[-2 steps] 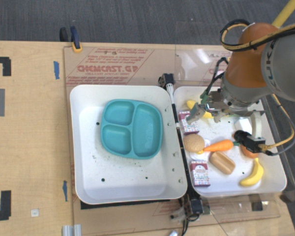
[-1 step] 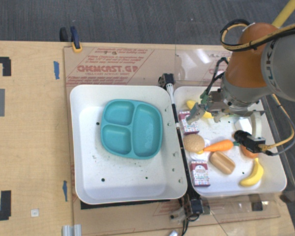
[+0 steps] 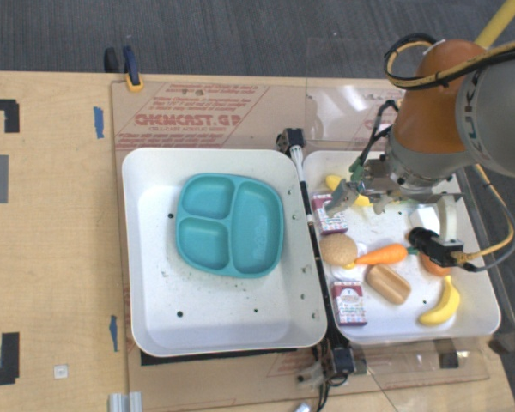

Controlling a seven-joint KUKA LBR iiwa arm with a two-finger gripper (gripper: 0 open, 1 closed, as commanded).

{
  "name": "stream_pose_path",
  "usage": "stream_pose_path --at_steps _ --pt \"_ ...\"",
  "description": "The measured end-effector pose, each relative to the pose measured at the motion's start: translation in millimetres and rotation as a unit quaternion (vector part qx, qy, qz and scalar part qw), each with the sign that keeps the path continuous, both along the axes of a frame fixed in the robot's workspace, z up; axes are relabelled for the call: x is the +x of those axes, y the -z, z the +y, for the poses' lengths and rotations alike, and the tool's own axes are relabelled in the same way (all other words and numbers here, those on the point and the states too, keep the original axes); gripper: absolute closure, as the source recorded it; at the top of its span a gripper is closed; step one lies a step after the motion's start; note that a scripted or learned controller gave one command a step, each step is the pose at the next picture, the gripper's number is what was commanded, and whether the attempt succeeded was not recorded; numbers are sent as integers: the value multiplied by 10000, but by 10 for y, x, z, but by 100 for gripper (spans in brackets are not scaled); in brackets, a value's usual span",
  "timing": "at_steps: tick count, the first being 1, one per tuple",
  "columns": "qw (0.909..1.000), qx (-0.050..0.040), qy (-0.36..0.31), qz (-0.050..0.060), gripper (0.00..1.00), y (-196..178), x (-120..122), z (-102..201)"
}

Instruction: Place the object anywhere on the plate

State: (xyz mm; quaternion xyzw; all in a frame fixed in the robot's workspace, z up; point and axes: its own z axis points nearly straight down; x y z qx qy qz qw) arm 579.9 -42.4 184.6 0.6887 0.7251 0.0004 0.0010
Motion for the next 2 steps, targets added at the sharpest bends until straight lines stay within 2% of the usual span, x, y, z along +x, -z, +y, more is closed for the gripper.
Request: stream_pose_path --at_steps 2 --pt "10000 0 0 0 0 0 0 0"
